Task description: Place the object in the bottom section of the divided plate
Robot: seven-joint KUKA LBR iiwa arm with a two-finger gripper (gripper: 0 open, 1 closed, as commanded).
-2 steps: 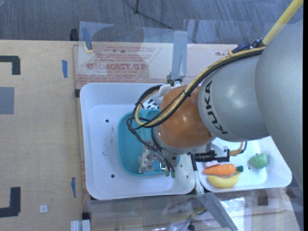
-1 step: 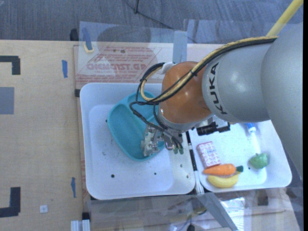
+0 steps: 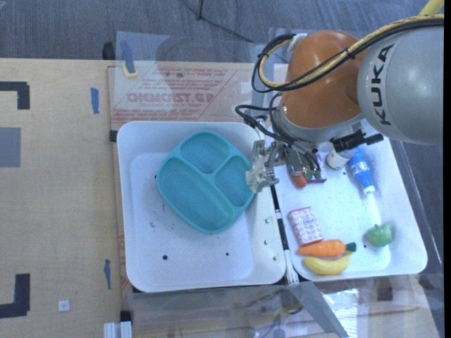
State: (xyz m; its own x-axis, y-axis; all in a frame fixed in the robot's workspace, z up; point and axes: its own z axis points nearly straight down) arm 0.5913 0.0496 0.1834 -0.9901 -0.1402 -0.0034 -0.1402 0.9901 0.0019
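Divided plate (image 3: 203, 182) lies beside the lowered gripper (image 3: 262, 171).

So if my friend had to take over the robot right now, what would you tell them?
Gripper: hanging over the seam between the two bins, at the right rim of the teal divided plate. Whether it holds anything is unclear from here.
Plate: in the left bin, all its sections bare.
Right bin: carrot, banana, pink box, green toy, blue bottle.
Done: nothing placed yet.
Left: get an object into the plate's bottom section.
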